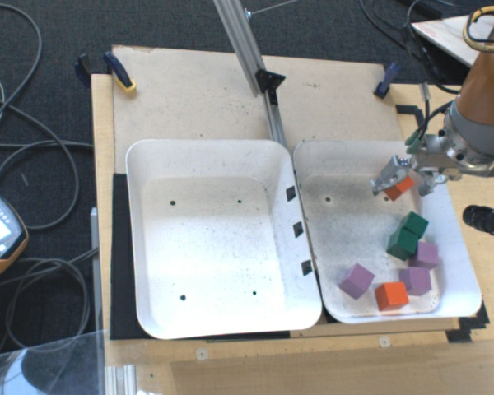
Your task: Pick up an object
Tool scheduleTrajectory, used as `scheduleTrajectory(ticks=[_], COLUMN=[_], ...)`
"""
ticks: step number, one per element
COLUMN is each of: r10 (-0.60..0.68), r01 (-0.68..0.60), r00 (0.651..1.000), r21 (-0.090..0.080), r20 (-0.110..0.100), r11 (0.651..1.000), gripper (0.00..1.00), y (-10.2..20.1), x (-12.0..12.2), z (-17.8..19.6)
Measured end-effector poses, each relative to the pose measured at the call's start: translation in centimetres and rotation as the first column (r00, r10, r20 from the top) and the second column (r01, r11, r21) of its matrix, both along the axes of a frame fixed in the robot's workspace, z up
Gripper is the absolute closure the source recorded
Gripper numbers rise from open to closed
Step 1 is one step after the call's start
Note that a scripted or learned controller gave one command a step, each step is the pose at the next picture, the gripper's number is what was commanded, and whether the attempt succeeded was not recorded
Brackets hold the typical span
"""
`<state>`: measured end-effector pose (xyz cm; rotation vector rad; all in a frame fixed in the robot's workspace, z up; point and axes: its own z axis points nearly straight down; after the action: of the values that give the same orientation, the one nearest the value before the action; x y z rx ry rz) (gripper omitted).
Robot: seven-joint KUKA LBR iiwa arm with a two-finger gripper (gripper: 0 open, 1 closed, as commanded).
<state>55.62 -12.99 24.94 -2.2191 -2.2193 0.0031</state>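
**Arm over right bin, orange block at the fingers**

The bench (198, 97) carried two shallow white bins side by side. Taking the right bin (337, 220) as the landmark: the left bin (148, 171) sat just beside it on its left edge, the rims touching or nearly so along a seam marked with small black tabs. The left bin's floor showed only dark speckling and a few small holes.

The right bin held all the blocks, clustered toward its near right corner. The green block (407, 236) sat nearest the bin's middle right. A purple block (427, 254) touched it on the near side, another purple block (416, 281) lay just below that, and a third purple block (356, 280) sat apart to the left, near the bin's front rim. An orange block (391, 295) rested between those last two, closest to the front rim.

The arm (482, 97) came in over the right bin's far right side. The gripper (405, 181) hung above the bin's upper right area, fingers (389, 176) spread partway. A small orange block (399, 188) sat between the fingers, seemingly clear of the bin floor. Whether the pads pressed it firmly, can't tell at this resolution.
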Motion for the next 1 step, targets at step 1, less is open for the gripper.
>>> scheduleTrajectory(ticks=[1], r10=[0.002], r01=[-0.002], r00=[1.000], r21=[0.000], r20=[0.000], r11=[1.000], gripper=[1.00], y=[0.00], x=[0.17], z=[0.87])
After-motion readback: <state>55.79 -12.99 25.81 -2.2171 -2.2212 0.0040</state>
